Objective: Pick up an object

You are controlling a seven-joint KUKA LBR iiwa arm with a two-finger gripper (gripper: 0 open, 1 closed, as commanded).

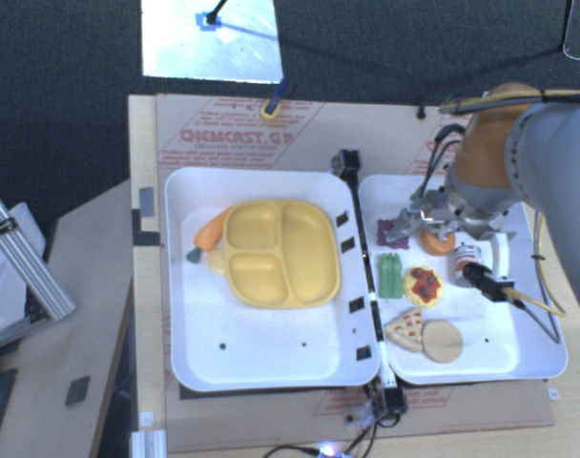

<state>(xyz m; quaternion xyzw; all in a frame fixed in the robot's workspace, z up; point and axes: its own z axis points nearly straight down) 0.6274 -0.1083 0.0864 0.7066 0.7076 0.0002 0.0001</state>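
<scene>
Several toy foods lie in the right bin (528,351). A purple grape bunch (395,229) is at its upper left, with a green ridged piece (391,275) below it. A round pizza-like piece (424,285), a pizza slice (403,330) and a tan disc (443,341) lie lower down. An orange ring (439,242) and a small red-and-white can (466,256) sit nearer the middle. My gripper (429,219) hangs low in the bin's upper part, just above the orange ring and right of the grapes. Its body hides the tips.
The left bin (271,361) holds a yellow divided tray (276,253), with a carrot (210,229) tucked against the tray's left edge. Black clips line the wall between the bins (366,284). The arm's grey body and orange band (490,151) overhang the right bin's top right.
</scene>
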